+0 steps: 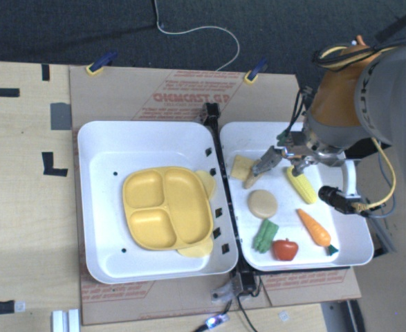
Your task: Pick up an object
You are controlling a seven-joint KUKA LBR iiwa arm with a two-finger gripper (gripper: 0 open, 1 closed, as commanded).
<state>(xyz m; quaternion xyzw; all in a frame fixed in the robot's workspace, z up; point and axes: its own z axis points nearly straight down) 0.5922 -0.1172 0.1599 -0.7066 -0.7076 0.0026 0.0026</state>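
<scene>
Dark carpet lies behind the pale wooden bench, on which a brown cardboard sheet carries two shallow white plastic bins side by side, presumably so that objects can be moved from one to the other. Reaching in from the right, the grey arm with its orange band is bent low over the right-hand bin, bringing the pincer down near the bin floor at its upper left part. Its two dark fingers look slightly spread, with nothing visibly between them; the tips sit just beside, perhaps touching, a pale yellow wedge of toy cheese that lies to the pincer's left against the bin's dividing wall. That wedge seems the likely target, and the low, slanted approach suits a thing lying flat.

Other candidates are scattered loosely in the same bin: a yellow toy corn cob just right of the pincer, a round beige toy bun just below it, a green toy vegetable and a red toy tomato further below, and an orange toy carrot down to the right. Well to the left, the other bin holds a yellow divided plastic plate.

No object is lifted yet.
</scene>
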